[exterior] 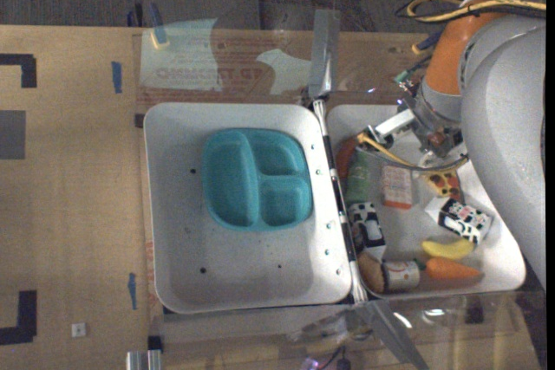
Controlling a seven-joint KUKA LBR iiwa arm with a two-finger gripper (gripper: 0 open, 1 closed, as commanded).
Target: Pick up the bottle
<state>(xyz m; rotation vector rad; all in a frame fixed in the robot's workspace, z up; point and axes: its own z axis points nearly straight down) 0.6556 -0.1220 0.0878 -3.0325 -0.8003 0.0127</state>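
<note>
While I hang over the far part of the right bin [512, 269], my gripper [427, 139] is down near the toys, but my own wrist hides the tips, so I can't tell how wide my jaws are or if they hold anything. My arm [503, 91] is big & grey w/ an orange band. The bottle [360, 173] is green and lies in the right bin, close to the wall between the 2 bins, just to the left of my gripper. I can't tell if I touch it. A small white & red box [397, 186] lies right beside the bottle. Nearer the front edge are a black & white cow toy [464, 219], a banana [447, 248], a carrot [451, 269] & a small can [401, 275]. The left bin [173, 273] holds a teal tray [257, 178] w/ 3 parts.
</note>
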